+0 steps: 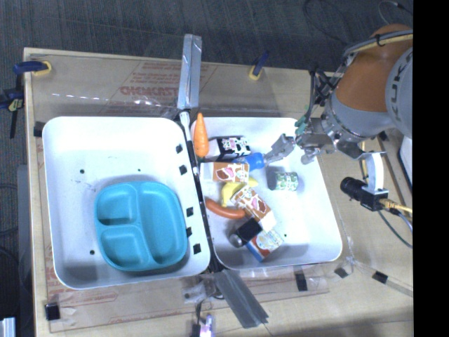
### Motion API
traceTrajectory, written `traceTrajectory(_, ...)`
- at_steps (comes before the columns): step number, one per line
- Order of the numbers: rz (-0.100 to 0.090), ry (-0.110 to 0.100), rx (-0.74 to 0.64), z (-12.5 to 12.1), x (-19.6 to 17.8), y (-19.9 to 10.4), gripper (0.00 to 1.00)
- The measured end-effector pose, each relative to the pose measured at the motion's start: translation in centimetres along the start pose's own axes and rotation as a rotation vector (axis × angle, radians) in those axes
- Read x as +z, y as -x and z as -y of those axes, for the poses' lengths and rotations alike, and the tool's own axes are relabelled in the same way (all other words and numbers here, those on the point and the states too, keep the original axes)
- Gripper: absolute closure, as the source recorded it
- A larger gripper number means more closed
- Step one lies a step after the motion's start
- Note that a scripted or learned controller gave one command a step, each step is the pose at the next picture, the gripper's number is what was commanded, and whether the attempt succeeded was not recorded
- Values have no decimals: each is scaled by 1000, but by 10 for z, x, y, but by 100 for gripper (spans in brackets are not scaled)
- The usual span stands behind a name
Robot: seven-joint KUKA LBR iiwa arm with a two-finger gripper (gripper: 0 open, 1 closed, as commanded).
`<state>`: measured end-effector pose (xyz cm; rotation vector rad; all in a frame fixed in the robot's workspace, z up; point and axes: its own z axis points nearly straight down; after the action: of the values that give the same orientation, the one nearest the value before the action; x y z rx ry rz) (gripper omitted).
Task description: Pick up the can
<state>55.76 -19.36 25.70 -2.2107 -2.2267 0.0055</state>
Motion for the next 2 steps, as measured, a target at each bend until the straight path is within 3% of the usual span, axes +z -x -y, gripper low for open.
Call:
traceTrajectory(1,0,0,113,8,65,16,0)
traceTrajectory(2,0,-1,139,0,92,13,0)
